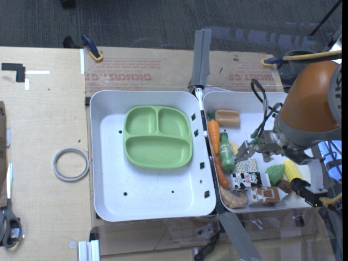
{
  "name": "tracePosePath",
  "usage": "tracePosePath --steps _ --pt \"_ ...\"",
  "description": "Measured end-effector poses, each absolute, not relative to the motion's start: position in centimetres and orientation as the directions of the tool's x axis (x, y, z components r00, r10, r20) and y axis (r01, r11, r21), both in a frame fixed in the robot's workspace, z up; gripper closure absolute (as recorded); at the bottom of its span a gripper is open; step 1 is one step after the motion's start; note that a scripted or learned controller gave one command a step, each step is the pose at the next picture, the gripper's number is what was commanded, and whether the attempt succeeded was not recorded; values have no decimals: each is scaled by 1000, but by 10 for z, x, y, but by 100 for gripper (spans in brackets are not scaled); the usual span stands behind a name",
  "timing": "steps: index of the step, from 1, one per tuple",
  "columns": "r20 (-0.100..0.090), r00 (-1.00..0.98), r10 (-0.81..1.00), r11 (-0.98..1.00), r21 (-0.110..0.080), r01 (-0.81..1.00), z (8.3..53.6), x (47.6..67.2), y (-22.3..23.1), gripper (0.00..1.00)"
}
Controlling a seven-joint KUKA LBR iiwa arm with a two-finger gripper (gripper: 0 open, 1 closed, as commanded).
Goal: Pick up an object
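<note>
Gripper (243, 149) hovering over right bin (247, 106) beside green bottle (225, 153), finger state indiscernible, green plate (158, 136) lying in left bin (109, 162)

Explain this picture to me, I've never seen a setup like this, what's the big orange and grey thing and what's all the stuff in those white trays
The orange and grey thing is a robot arm, reaching in from the right. One fixed camera looks down on the bench at a slant. At the arm's tip is a two-finger gripper, hanging over the right white bin; I can't tell whether it holds anything.

That bin is full of toy food and small items: a carrot, a green bottle, a tan bread-like block, a corn cob, and a black-and-white patterned box.

The left white bin holds a green divided plate. On the bench to the left lie a roll of tape and scissors.
</note>
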State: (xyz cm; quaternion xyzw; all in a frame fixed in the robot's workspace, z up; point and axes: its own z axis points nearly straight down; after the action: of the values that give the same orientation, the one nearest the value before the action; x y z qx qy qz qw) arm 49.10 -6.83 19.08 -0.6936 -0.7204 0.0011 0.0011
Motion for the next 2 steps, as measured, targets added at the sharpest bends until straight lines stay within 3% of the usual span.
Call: tracePosePath --steps 1,2 --pt "-1 -124 992 124 7 992 94 480 -98 0" --pt "0 -123 992 123 12 992 103 482 -97 100"
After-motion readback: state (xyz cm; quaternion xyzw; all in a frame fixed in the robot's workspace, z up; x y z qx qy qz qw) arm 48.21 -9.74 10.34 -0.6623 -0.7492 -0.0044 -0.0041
